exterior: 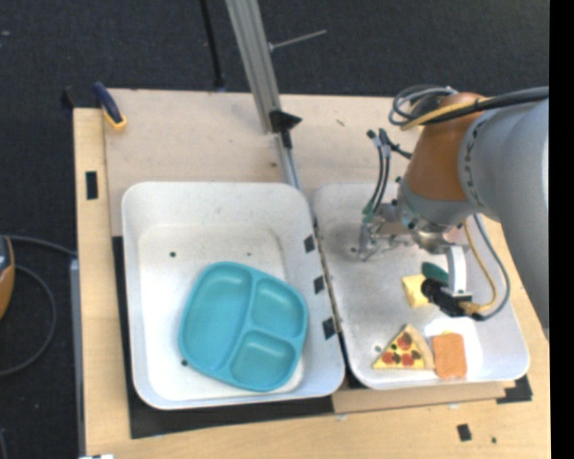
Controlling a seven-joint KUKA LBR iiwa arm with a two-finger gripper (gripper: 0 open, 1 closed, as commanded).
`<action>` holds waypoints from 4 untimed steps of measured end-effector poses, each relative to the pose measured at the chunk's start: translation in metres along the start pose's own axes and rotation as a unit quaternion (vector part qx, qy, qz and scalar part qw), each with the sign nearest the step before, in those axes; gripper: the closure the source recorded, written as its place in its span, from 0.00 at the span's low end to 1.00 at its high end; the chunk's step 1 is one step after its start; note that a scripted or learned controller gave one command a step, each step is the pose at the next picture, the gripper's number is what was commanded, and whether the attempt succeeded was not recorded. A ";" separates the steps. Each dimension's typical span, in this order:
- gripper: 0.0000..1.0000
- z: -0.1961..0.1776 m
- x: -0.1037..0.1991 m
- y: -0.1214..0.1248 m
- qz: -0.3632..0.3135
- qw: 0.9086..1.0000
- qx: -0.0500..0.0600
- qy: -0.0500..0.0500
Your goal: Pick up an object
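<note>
Desk [201, 132] of pale wood carries two white bins. We see a turquoise divided plate [244, 325] in the left bin [153, 228]. In the right bin [497, 352] lie a pizza slice [403, 350], an orange piece [449, 355] touching it, and a yellow block [416, 291]. The gripper [371, 245] hangs low over the bin's upper left part, apart from these; we cannot tell how it stands.

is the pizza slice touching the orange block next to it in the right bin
Touching, as far as the camera view shows: the pizza slice lies against the left edge of the orange block, with no white bin floor between them.
</note>
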State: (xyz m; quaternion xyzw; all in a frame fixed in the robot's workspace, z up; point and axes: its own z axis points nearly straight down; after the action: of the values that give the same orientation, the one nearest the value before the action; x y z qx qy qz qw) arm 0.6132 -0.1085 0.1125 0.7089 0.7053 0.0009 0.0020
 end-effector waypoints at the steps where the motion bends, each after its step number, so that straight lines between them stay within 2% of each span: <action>1: 1.00 -0.047 -0.003 0.009 -0.003 1.000 0.000 0.000; 2: 1.00 -0.101 -0.005 0.011 -0.004 1.000 -0.002 0.000; 3: 1.00 -0.099 0.041 0.001 -0.005 1.000 0.002 0.001; 4: 1.00 -0.118 0.097 -0.008 -0.007 1.000 0.000 0.002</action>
State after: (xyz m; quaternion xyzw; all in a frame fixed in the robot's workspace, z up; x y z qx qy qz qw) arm 0.6051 -0.0117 0.2305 0.7043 0.7099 0.0021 0.0007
